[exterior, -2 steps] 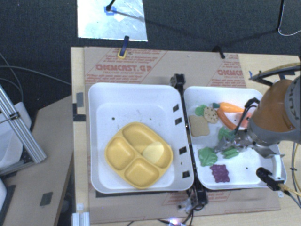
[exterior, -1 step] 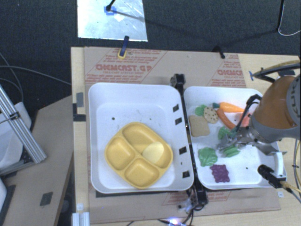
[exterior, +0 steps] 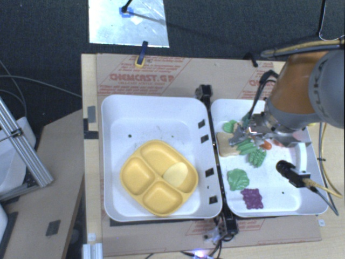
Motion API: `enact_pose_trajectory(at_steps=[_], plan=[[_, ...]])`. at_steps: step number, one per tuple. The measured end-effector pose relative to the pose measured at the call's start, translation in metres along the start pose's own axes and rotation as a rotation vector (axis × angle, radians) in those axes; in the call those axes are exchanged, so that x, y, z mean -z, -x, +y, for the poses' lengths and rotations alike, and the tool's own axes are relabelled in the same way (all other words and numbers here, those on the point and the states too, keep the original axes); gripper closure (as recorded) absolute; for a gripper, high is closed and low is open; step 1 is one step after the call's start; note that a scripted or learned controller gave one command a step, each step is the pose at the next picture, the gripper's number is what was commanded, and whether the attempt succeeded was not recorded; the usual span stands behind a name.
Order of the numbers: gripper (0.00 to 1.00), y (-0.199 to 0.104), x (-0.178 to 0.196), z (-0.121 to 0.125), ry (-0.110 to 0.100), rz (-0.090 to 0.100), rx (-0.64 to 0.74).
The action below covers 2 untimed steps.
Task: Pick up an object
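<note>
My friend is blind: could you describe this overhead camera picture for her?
A grey robot arm reaches in from the right, its hand down among green toy pieces in the right white bin. A purple piece lies nearby; the left bin holds a yellow divided plate.

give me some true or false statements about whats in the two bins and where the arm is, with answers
1. The yellow divided plate lies in the left bin. True.
2. The plate has two compartments. False: it has three.
3. The gripper is above the right bin. True.
4. A green leafy piece lies close to a purple piece in the right bin. True.
5. The purple piece lies on the plate. False: it lies on the right bin's floor, near the front edge.
</note>
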<state>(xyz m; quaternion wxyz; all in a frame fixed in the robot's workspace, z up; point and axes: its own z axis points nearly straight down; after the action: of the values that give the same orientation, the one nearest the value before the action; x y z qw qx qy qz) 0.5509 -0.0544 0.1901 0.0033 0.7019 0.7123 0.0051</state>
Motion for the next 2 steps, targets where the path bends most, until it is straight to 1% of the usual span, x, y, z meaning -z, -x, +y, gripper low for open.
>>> enact_pose_trajectory(at_steps=[1,2], plan=[[1.00,-0.056,-0.006,0.016,-0.009,-0.001,-0.004],[1.00,-0.065,0.029,-0.066,-0.014,-0.001,-0.014]])
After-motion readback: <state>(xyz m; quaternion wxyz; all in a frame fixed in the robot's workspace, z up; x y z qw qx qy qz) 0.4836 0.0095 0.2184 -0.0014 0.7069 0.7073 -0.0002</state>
